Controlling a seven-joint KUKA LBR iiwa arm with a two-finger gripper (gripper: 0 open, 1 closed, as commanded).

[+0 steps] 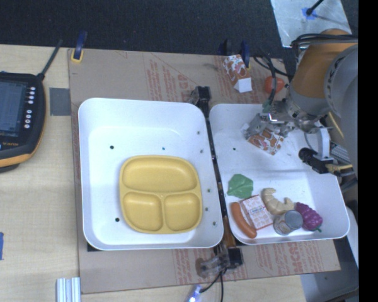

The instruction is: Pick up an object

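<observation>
My gripper (pixel 266 122) hangs over the far part of the right bin (pixel 315 181), coming down from the grey arm with its orange band (pixel 315 68). Right under and in front of it lies a small red-and-white patterned packet (pixel 266 141); it touches or nearly touches the gripper's tip. At the near end of the same bin lie a green leaf (pixel 240 185), a hot dog (pixel 243 221), a red-and-white card (pixel 257 212), a tan knobbly piece (pixel 277 201), a grey can (pixel 290 223) and purple grapes (pixel 310 216).
A yellow divided plate (pixel 160 192) sits in the left bin (pixel 101 131). Behind the bins stand a small patterned box (pixel 237 68) and an orange object (pixel 272 83). A control tablet (pixel 9 118) lies at the far left. Cables run at the back.
</observation>
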